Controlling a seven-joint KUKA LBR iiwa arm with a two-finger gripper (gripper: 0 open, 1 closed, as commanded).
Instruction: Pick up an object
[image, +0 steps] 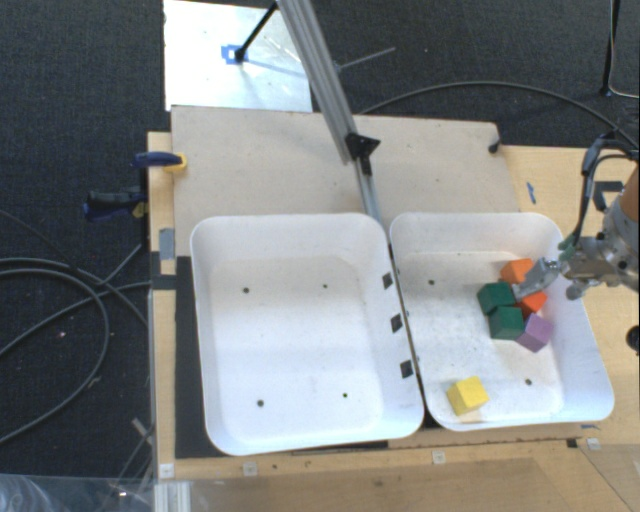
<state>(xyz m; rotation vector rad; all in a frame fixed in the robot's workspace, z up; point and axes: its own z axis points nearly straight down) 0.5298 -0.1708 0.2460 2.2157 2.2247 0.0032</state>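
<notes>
- The grey metal gripper (537, 283) reaches among small matte blocks in the right shallow white plastic bin (575, 400).
- Its fingers perhaps pinch the orange block (533, 300); I cannot tell.

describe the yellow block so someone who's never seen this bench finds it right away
Start at the right-hand white bin, the one the arm reaches into. Go to its near edge, left of centre: the yellow block sits there alone. The other blocks, orange, green and purple, crowd together farther back by the gripper; this is the only yellow one and touches nothing.
</notes>
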